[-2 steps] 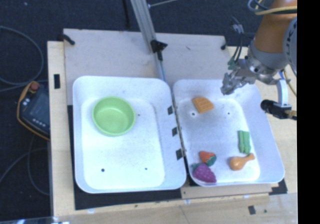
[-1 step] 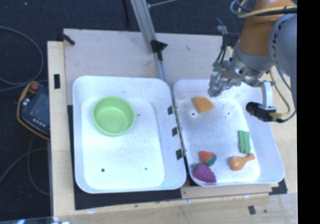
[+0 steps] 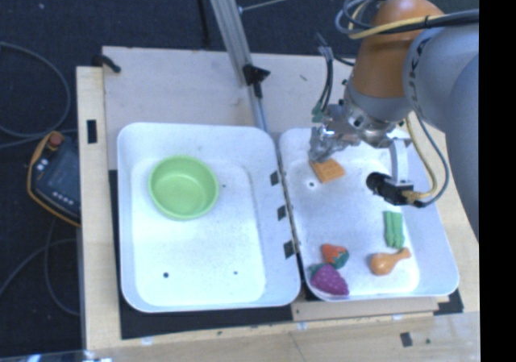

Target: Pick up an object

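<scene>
- The hand [image 3: 325,143] hangs over the right bin's [image 3: 427,280] far left corner, right above an orange block [image 3: 327,170].
- Whether it is spread or closed, I cannot tell.
- Best descend straight, centred on the block, clear of the bin wall.

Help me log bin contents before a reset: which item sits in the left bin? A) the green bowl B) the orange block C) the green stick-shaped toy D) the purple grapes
A: the green bowl rests in the upper left part of the left bin, while the grapes, the green stick-shaped toy and the orange block all lie in the right bin.
</scene>
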